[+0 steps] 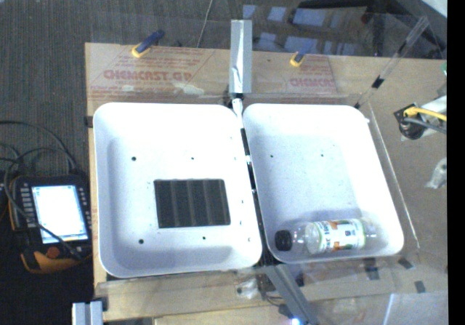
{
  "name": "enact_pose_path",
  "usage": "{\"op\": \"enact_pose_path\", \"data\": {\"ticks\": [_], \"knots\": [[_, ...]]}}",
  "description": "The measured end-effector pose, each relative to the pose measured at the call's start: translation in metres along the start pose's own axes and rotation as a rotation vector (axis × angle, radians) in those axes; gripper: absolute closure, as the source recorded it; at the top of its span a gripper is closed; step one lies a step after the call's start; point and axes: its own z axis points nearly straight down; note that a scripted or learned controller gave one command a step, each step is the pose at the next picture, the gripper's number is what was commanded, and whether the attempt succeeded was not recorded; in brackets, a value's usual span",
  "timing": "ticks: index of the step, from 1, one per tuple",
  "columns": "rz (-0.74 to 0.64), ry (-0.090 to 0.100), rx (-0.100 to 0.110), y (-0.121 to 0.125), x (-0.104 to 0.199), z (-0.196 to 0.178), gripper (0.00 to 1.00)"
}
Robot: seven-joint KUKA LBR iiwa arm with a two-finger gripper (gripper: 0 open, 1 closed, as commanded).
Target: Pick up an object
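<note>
A clear plastic bottle (330, 236) with a black cap and a colourful label lies on its side in the right bin (312, 156), against the front wall, cap pointing left. A dark grey ribbed rectangular pad (192, 202) lies flat in the middle of the left bin (123, 142), a little toward the front.
The bins touch along a central seam (247, 163). A metal post (240, 58) stands behind that seam. Clamps (147, 43) sit on the cardboard backing. A control pendant with a lit screen (54, 213) lies off the bench at left. Yellow-and-black hardware (420, 118) is at the right edge.
</note>
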Motion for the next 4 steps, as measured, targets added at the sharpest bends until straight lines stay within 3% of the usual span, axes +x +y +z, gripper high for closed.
{"op": "enact_pose_path", "data": {"ticks": [1, 2, 3, 4], "knots": [[-0.005, -0.001, 0.006, -0.002, 0.001, 0.169, 0.0], [-0.022, 0.001, 0.004, 0.041, -0.007, 0.169, 0.0], [-0.024, -0.001, 0.008, 0.04, -0.007, 0.161, 1.0], [-0.006, 0.001, 0.003, -0.017, 0.005, 0.116, 1.0]]}}
